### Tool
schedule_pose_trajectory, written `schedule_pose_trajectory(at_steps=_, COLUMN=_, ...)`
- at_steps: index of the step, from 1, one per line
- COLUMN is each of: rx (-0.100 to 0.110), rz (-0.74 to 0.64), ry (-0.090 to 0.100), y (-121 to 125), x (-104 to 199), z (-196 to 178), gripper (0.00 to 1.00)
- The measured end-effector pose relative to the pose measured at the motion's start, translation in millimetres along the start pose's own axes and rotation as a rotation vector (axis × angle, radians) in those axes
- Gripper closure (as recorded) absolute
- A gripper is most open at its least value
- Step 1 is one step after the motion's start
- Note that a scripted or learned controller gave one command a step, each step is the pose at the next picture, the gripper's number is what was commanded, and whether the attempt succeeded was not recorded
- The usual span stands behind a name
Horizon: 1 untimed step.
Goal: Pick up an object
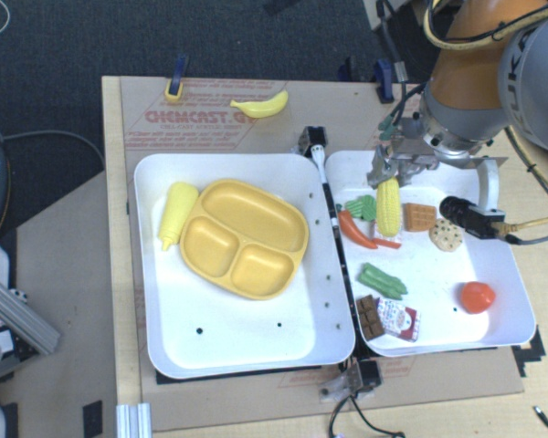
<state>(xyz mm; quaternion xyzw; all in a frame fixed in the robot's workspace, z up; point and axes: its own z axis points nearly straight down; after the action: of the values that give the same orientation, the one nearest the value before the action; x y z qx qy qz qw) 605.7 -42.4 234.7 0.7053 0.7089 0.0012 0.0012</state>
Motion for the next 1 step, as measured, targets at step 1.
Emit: schedule_pose_trajectory(at_steps=1, rx=0.001, rz=0.000, ry=0.001, y=10.0, x=48.1, z=3.4, gripper=1.00)
